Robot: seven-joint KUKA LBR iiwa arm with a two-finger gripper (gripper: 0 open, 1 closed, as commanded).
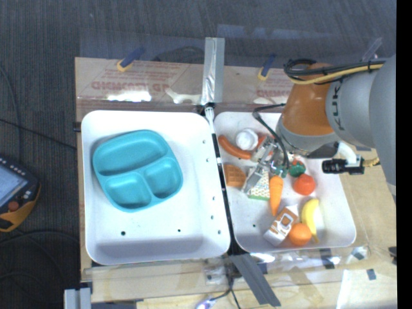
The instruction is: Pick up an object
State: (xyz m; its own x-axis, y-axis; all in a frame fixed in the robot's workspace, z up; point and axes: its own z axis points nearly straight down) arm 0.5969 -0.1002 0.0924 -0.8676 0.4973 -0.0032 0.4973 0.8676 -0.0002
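Low in the right shallow white plastic bin, the metal two-finger gripper hangs over a small patterned packet (grip state: cannot tell), presumably lining up a pick.

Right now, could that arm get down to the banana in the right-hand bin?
Probably yes. The banana lies uncovered near the right bin's front edge, with nothing on top of it. An orange and a tomato sit close beside it, which could crowd the gripper hovering nearby over the same bin.
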